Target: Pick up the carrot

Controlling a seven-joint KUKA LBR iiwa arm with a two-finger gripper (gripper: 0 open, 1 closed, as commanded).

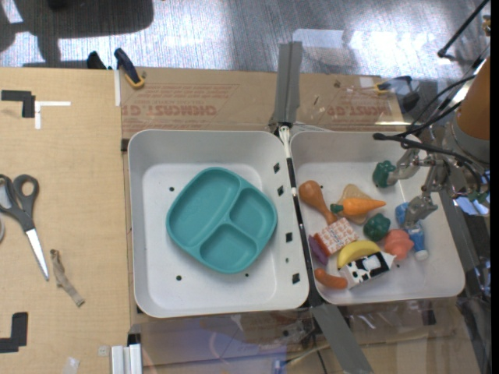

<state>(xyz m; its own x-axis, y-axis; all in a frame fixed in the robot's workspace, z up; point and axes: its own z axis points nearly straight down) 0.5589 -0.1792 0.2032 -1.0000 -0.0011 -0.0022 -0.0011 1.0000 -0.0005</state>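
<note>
The carrot [360,206] lies in the right bin [437,283], near its middle and a little toward the far side. Its long axis runs almost level across the view, left to right. The green top is at the left end and the orange tip points right, toward the arm.

One gripper [422,184] hangs over the right part of that bin, above and to the right of the carrot and apart from it. Its fingers [425,206] look spread, with nothing between them, though wires and glare blur the tips.

The right bin also holds one drumstick [313,195] just left of the carrot, two dark green pieces [384,173], one yellow banana [358,252], one pink patterned block [335,234], one black-and-white cow [369,266], one pinkish round fruit [398,242], one blue thing [415,238] by the gripper, and one reddish sausage [330,280] at the near edge.

The left bin [148,291] holds one teal plate [222,220] with three compartments.

One pair of scissors [25,216] lies on the bench [70,170] to the left.
</note>
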